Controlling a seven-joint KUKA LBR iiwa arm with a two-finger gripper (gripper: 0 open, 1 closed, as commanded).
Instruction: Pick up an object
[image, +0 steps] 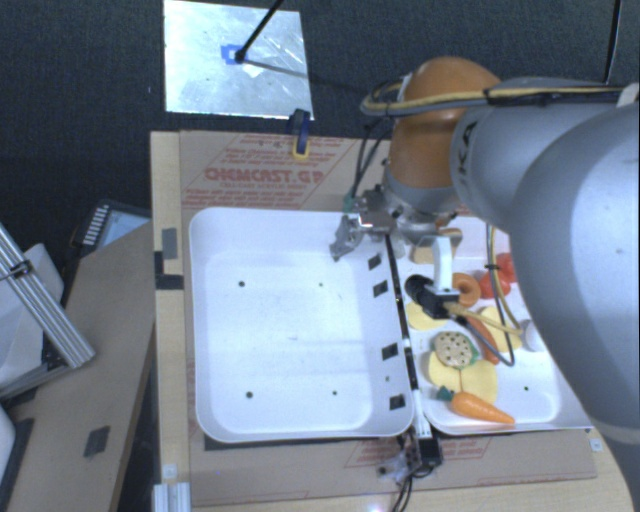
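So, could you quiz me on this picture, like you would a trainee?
1. True or false: the carrot lies in the view's left bin.
2. The gripper hangs over: A) the left bin's far right corner, B) the carrot, C) a blue cup.
3. Fill in: the band above the gripper is coloured ___.
Key: 1 false, it lies in the right bin; 2 A; 3 orange.
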